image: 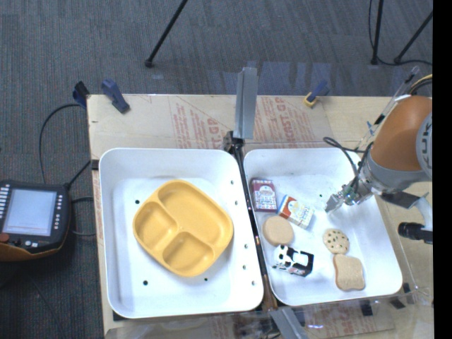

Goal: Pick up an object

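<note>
- Camera view: the chocolate-chip cookie (336, 241) lies flat in the right bin (385, 221), near the bread slice (349, 272); probably light, stiff plastic, best pinched across its rim.
- The gripper (337, 200) hangs over the bin's bare floor, just beyond the cookie, wrist angled down-left; fingers slightly apart, holding nothing.

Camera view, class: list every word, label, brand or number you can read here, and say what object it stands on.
Cardboard sheet under the bins: red printing, mirrored and blurred, not readable.
Dark red box: label too small to read.
White and orange box: printing too blurred to read.
Handheld pendant: screen shows no legible text.
No text can be quoted with confidence.
</note>
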Robot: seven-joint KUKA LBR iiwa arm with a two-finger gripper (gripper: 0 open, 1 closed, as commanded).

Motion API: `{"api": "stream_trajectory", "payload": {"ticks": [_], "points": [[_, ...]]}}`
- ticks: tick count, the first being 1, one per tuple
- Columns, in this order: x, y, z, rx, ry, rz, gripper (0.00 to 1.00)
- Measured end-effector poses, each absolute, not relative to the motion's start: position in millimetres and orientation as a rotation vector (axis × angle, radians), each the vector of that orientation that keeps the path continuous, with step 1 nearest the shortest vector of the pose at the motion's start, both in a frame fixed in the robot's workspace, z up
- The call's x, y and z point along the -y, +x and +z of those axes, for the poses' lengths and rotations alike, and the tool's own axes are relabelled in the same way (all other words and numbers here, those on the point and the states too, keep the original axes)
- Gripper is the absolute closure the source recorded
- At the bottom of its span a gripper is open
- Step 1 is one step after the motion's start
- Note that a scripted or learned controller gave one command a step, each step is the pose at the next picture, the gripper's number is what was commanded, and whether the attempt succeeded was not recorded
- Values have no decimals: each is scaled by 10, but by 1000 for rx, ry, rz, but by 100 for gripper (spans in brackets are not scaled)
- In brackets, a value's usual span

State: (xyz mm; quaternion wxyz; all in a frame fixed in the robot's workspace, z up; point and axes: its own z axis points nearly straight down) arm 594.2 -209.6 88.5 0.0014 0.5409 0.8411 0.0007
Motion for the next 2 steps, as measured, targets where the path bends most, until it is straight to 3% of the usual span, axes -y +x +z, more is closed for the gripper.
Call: {"api": "stream_trajectory", "payload": {"ticks": [1,2], "points": [[2127,6447,881,-2725,1560,2,100],[2136,6331,1057,-2522,1874,1,100]]}}
